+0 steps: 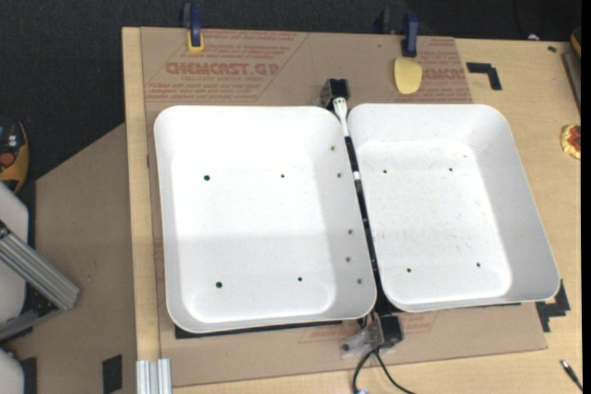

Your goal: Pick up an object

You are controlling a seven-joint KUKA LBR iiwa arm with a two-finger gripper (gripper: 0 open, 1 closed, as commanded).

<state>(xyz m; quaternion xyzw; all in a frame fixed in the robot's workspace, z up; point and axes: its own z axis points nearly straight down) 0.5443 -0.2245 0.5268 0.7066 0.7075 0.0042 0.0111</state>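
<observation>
**Nothing plainly graspable in either bin; the likeliest things lie off to the right**

The left bin [249, 226] and the right bin [443, 226] sit side by side on the worktop [277, 60], with a dark strip [355, 189] along the seam between them. On their white floors I make out a few small dark dots, probably fixings, and nothing I would call an object to lift.

The nearest candidates lie outside the bins. A pale yellow piece [407, 76] rests on the worktop just beyond the far rim of the right bin, near that bin's far-left corner and under a blue clamp [410, 30]. It may be part of the clamp and not a loose thing; it is too small to tell. A small red-and-yellow thing [572, 140] lies at the worktop's right edge, apart from the right bin's wall.

Whether the tool is wide or narrow I cannot tell.

Since the arm enters from the right, both candidates lie on its side, the red-and-yellow one closer. The yellow piece stands with its long axis running from the near edge to the far edge.
</observation>
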